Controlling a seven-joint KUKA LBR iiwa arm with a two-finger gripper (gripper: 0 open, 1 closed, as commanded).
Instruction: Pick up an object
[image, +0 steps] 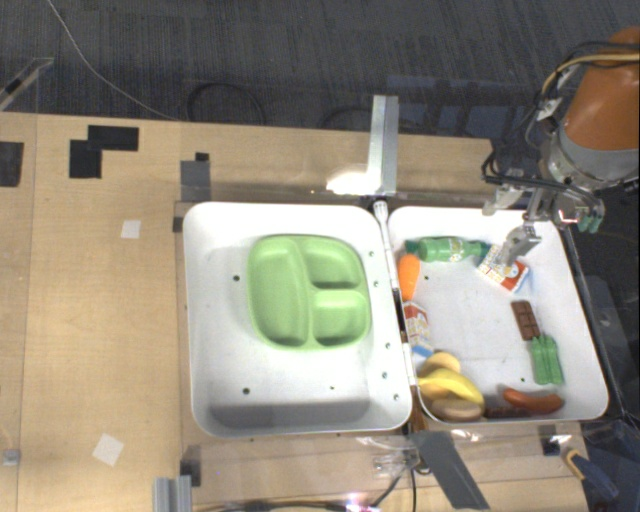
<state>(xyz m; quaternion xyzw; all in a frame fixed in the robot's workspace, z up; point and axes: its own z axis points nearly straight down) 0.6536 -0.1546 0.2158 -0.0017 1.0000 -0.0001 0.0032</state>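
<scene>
My gripper (521, 240) hangs over the far right part of the right bin (470, 305), below the orange-banded wrist (600, 100). It is directly above, or touching, a small white and red carton (499, 269); which of the two I cannot tell. A green bottle (446, 249) lies just left of it along the far wall. Beside the bottle is an orange carrot (408, 275). A brown bar (525, 318) and a green block (546, 360) lie nearer along the right wall.
Bananas (444, 378), a brown lump (456, 408) and a red sausage (530, 402) crowd the right bin's near edge. A white and red packet (414, 322) lies by the divider. The left bin (215, 330) holds a green divided tray (308, 290).
</scene>
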